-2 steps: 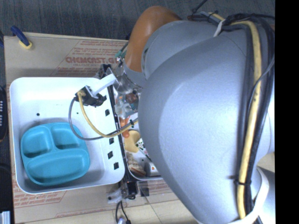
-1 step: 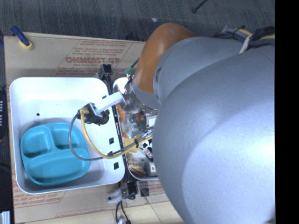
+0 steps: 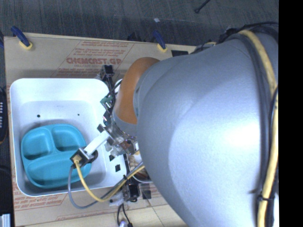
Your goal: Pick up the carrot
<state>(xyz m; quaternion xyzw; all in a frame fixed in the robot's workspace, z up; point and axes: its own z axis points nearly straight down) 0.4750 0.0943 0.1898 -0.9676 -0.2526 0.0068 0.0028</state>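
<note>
Camera view, left to right: one shallow white plastic bin (image 3: 57, 91) sits at the left of the bench, and in its near-left part lies one light blue divided plastic tray (image 3: 49, 155) with three compartments, all bare as far as the slant shows. Just right of the tray, a yellow cable (image 3: 87, 186) and a grey one loop over the bin's near edge from a small black-and-yellow fitting. Next comes the gripper (image 3: 118, 143) at the wrist, low over the strip between the two bins; whether it is released, clenched or grasping anything I cannot tell, since the wrist hardware and the arm hide its tip. The big grey robot arm (image 3: 213, 126) with its orange band (image 3: 130, 91) covers the rest, the second bin included. Two blue clamps (image 3: 21, 38) pin the cardboard sheet at the far edge.

No carrot is visible anywhere; it probably lies under the arm in the hidden bin. Judging by the low wrist, the step is the reach or descent. The next move calls for settling squarely over the carrot and closing on it.
</note>
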